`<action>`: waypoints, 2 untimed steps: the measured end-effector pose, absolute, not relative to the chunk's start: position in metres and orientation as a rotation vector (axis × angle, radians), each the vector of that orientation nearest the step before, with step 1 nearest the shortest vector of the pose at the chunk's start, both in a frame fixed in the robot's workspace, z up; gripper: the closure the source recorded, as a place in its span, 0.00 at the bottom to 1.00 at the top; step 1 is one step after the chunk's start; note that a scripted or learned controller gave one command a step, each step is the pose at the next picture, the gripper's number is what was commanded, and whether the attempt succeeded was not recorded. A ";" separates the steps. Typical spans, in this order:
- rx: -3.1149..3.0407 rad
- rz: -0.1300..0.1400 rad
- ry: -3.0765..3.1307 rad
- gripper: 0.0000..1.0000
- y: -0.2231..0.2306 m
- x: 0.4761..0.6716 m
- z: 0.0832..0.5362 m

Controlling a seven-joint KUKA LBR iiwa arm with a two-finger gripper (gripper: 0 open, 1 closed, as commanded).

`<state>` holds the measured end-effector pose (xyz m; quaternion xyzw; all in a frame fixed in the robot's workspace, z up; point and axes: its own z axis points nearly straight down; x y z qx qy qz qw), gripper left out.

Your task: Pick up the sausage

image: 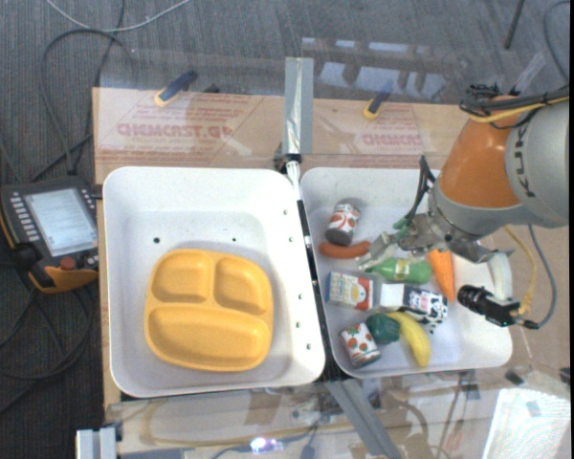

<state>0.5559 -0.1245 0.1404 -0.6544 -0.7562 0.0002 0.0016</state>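
On the surface (172,127), largest first, sit my two white bins: the left bin (124,199) with a yellow divided tray (210,309), the right bin (478,352) crowded with play food. My arm (517,165) reaches in over the right bin, and my tool (390,244) hangs low at the bin's middle, just right of the sausage (345,250). I cannot tell whether the tool is apart or together; it is too small and dark against the clutter, and I see nothing clamped in it.

The sausage lies flat near the bin's left wall, long axis running left to right, below a small can (342,221) and above a white carton (350,291). A green bottle (400,271) lies just beside my tool, with a carrot (444,273) to its right.

To do this step well, I judge I should shift left until I am centred over the sausage's middle, turn so my closing line crosses its short width, and come down with room on both sides. The can sits close above, so I should keep clear of it, and the bin wall limits my approach from the left. A round, smooth piece may roll or squirt out, so a slow, centred close seems wise.

For writing, the cardboard under the acrylic sheet bears large red print, mirrored or faded, which I cannot read. The can and carton labels are too small to make out.
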 end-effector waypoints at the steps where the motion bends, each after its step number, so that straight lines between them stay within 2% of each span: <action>1: -2.080 0.005 -2.358 0.00 -0.111 0.573 0.095; 2: -2.373 -0.005 -2.068 0.00 -0.101 0.604 0.089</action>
